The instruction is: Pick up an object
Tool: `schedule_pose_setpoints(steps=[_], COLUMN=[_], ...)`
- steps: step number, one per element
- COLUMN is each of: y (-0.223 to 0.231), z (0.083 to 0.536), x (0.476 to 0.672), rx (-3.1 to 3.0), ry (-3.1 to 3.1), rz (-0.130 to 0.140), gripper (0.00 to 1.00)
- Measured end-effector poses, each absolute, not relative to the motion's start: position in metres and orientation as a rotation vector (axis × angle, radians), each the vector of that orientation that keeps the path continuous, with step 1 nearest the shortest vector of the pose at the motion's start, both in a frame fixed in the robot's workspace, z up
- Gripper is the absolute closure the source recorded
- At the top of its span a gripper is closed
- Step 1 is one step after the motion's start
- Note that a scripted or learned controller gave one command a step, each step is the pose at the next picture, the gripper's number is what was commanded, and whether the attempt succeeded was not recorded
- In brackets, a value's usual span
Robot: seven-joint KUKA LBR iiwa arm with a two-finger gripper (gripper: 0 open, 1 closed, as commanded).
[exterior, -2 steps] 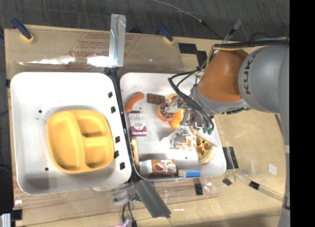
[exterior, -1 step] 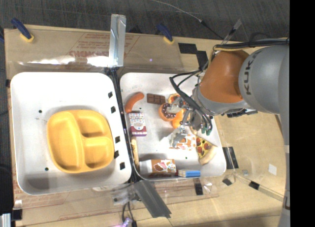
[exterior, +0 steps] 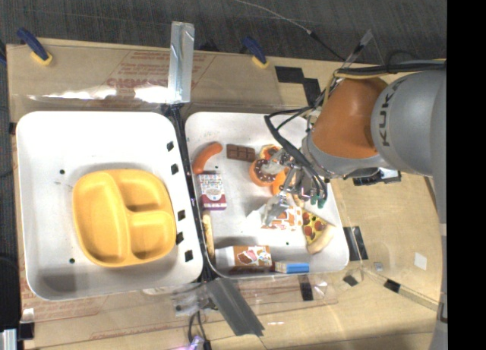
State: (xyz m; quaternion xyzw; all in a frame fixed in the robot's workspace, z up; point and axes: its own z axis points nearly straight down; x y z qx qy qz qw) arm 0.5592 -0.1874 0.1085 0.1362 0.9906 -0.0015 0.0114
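Observation:
The right bin (exterior: 235, 122) holds several toy foods. An orange sausage (exterior: 206, 156), a brown chocolate bar (exterior: 241, 152) and a sprinkled donut (exterior: 265, 168) lie along its far side. A purple and white carton (exterior: 213, 190) sits at the left. My gripper (exterior: 292, 189) hangs low over the bin's right half, just right of the donut and directly above a crinkled white and orange packet (exterior: 279, 218). A pizza slice (exterior: 316, 232) lies right of that packet. Nothing visibly sits in the gripper.
The left bin (exterior: 45, 151) holds a yellow divided plate (exterior: 124, 214). Along the right bin's near wall lie a brown snack box (exterior: 252, 256) and a small blue item (exterior: 296, 267). A thin yellow piece (exterior: 206, 234) rests by the divider. Black cables (exterior: 285, 124) loop above the wrist.

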Motion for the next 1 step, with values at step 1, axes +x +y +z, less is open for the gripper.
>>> schedule_pose_setpoints(steps=[1], y=[-0.1752], z=[0.1087], x=[0.5769], rx=[0.481], ry=[3.078], rz=[-0.010], gripper=[0.00])
